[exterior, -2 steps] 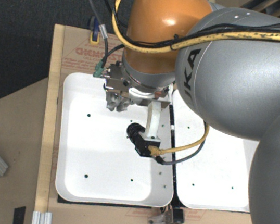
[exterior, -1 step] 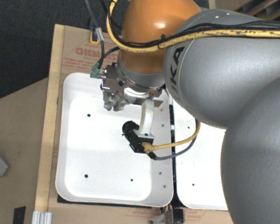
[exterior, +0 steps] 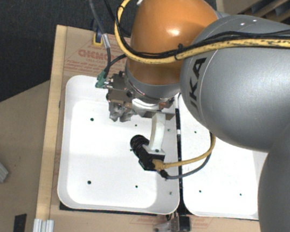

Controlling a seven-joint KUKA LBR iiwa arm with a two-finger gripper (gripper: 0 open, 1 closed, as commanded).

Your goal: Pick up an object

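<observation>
**Arm low over the left bin, wide floor open around it**

We see the left bin (exterior: 69,182) with most of its white floor bare: open room runs along its left wall and across its near side, up to the rounded front rim. The right bin (exterior: 228,208) touches it along a shared edge, and a black cable lies down that seam. Both sit on a tan bench (exterior: 51,125) whose left border is exposed beside a dark floor.

The arm (exterior: 258,92) sweeps in from the right, its orange band (exterior: 165,23) bulging over the far half of the left bin. The gripper (exterior: 120,115) points down near the bin's far side. We cannot tell how it is set or whether it has anything. A black fitting hangs beside the wrist. We cannot make out any object to pick.
</observation>
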